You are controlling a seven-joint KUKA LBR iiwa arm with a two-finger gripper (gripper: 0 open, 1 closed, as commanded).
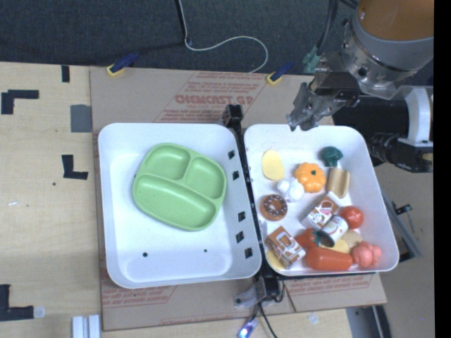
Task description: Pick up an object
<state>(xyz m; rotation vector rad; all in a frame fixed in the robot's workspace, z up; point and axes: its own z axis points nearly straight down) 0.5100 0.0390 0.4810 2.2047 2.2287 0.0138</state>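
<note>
Camera view, read from left to right across the tabletop (42,189). Found the left bin (113,189) carrying a green divided plate (180,185), lying flat and slightly askew, well apart from anything to be picked. Found the right bin (373,182) crowded with small toy foods: at its left side a pale yellow piece (273,165), below it a brown doughnut (273,207), and at the near edge a printed box (285,246). Took the orange pumpkin (310,177) as the likeliest target, sitting toward the far half of that bin, close beside the yellow piece and a tan block (339,182) but with a little free room around it. Judged it light, hollow and stiff, probably smooth plastic, so apt to slip or roll out of a pinch; judged the best hold to be across its widest middle, from above, squarely and not on the sloping shoulders. Saw the tool (310,115) hanging above the far rim of the right bin, up from the pumpkin, not among the toys; could not tell how far open it was, and made out nothing in its grip. Further right, saw a small can (324,215) and a red tomato (351,217) packed tight with others, a poorer choice.
</note>
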